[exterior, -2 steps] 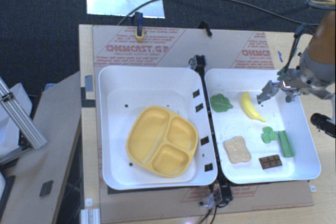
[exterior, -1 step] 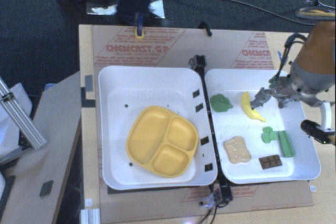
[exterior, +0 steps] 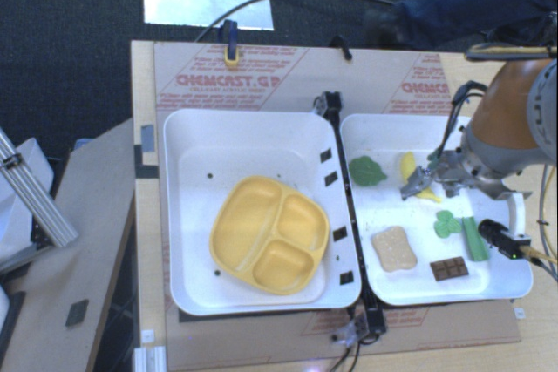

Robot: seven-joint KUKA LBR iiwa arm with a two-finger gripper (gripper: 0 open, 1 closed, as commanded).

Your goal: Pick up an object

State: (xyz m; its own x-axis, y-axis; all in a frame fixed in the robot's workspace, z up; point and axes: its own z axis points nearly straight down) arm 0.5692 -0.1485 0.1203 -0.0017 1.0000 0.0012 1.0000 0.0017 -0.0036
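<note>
The right bin (exterior: 384,131) holds several toy foods. A green leafy piece (exterior: 367,171) lies at its left, and a yellow banana-like piece (exterior: 407,163) lies just right of it. Nearer the front are a tan slice of bread (exterior: 394,248), a brown chocolate bar (exterior: 450,269), a small green sprig (exterior: 447,225) and a green stick (exterior: 475,240). My gripper (exterior: 418,185) hangs low over the middle of this bin, right beside the yellow piece and partly covering it. I see nothing clearly held in it.
The left bin (exterior: 200,135) holds a yellow divided plate (exterior: 270,233). A black divider with clips (exterior: 340,187) runs between the bins. The grey arm with its orange band (exterior: 510,113) comes in from the right, over the right bin's far corner.
</note>
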